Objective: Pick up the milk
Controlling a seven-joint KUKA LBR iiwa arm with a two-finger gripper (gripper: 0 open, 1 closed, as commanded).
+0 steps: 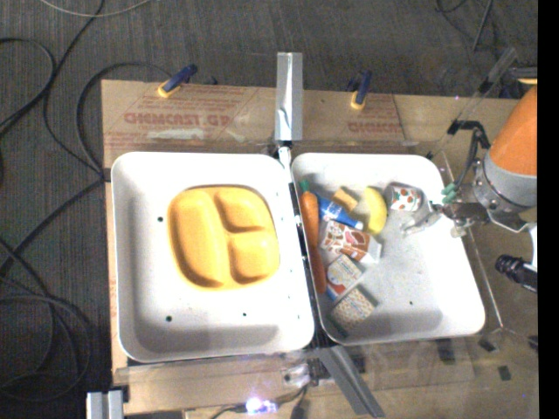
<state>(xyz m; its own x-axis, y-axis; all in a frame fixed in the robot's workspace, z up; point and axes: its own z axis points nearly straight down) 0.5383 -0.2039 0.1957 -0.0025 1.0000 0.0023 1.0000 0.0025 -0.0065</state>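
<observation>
1. In the camera view, the grey arm with the orange band (524, 142) reached in from the right, over the right edge of the right white bin (437, 321).
2. Its two-finger gripper (417, 223) hung near the bin's far right corner; whether it was released or clenched could not be told.
3. The small white milk carton with red spots (403, 198) stood near the far edge, just left of the gripper, beside a yellow banana (376, 209).
4. An orange carrot (311, 234) lay along the left edge, with small printed cartons (348, 243) near it.
5. The left white bin (140, 321) carried a yellow divided plastic tray (224, 236) at its middle.
</observation>
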